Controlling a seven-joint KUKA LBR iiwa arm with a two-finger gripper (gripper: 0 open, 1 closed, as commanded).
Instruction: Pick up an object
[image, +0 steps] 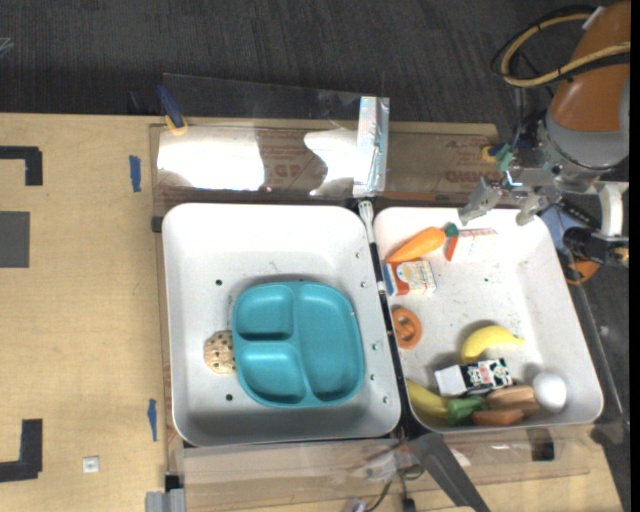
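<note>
The gripper (505, 203) hangs over the far right corner of the right bin (575, 300), fingers spread apart with nothing between them. Just below it lies a carrot (418, 243) by a small carton (417, 277); the near end holds a lemon (488, 341), a banana (428, 401) and what may be an egg (549, 389). A teal tray (296, 343) fills the left bin (190, 260), a cookie (219, 351) touching its left edge.
</note>
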